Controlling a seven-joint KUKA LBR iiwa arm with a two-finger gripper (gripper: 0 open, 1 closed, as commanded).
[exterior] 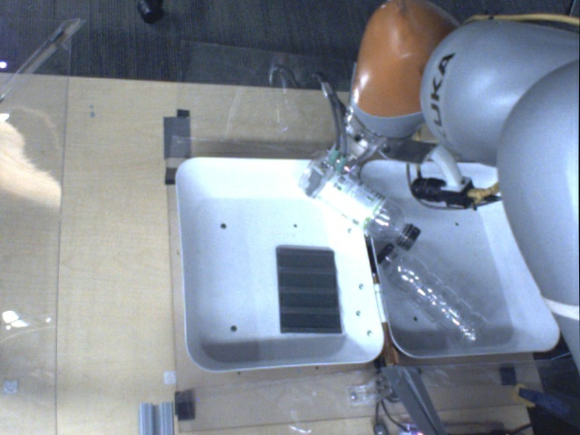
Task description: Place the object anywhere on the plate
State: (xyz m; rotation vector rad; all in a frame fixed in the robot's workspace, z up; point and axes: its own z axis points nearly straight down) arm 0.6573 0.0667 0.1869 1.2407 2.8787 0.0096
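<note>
Two shallow white bins sat side by side on the pale wooden surface (109, 270). The left bin (227, 270) held one dark ribbed rectangular plate (308, 288), lying flat near its middle. The right bin (507, 306) held one clear plastic bottle (435, 297) with a dark cap, lying on its side, well apart from the plate. One grey arm (507, 89) with an orange band reached in, its jaws (349, 198) over the divide between the bins; whether they were spread or pressed together could not be told. Dark flooring lay beyond the surface.
</note>
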